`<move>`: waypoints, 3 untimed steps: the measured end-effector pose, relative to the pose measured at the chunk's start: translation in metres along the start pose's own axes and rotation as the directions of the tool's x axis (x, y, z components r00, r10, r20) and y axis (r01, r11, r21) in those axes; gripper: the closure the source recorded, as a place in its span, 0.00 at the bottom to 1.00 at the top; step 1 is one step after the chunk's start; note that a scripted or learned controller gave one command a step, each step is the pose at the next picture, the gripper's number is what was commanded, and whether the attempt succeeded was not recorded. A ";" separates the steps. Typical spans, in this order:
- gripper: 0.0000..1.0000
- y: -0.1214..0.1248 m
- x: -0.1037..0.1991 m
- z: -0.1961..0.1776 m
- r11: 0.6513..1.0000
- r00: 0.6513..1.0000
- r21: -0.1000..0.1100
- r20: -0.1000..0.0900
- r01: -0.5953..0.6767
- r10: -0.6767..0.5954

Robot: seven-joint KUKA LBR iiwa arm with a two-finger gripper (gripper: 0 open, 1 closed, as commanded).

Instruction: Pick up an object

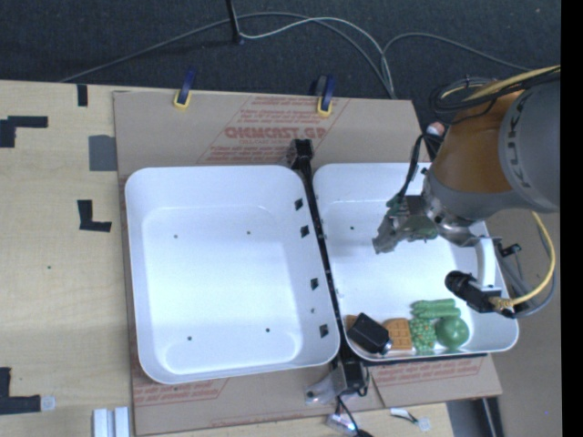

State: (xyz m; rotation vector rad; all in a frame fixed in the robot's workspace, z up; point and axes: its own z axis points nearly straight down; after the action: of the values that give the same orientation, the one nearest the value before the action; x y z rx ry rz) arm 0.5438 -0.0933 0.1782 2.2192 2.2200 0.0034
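Note:
My gripper (390,235) hangs over the middle of the right bin (364,189), pointing left and down from the grey arm with its orange band. I cannot make out anything between its fingertips. Along the right bin's front edge lie a black object (369,333), an orange-brown piece (397,335), a green knobbly toy (428,319) and a green ball-like shape (452,332). These lie well in front of the gripper, apart from it.
The left bin (155,208) stands beside the right one, split from it by a black clip strip (312,244). Both bins rest on a cardboard sheet (264,126) held by yellow-blue clamps. A black cable fitting (469,289) sticks out from the arm.

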 end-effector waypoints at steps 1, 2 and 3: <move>1.00 0.006 -0.004 -0.061 1.000 1.000 -0.001 0.000 0.000 0.000; 1.00 0.006 -0.004 -0.107 1.000 1.000 0.000 0.000 0.000 0.000; 1.00 -0.007 0.045 -0.089 1.000 1.000 0.005 -0.001 0.003 -0.003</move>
State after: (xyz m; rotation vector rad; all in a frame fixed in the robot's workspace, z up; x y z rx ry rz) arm 0.5363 -0.0484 0.2675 2.2183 2.2268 -0.0010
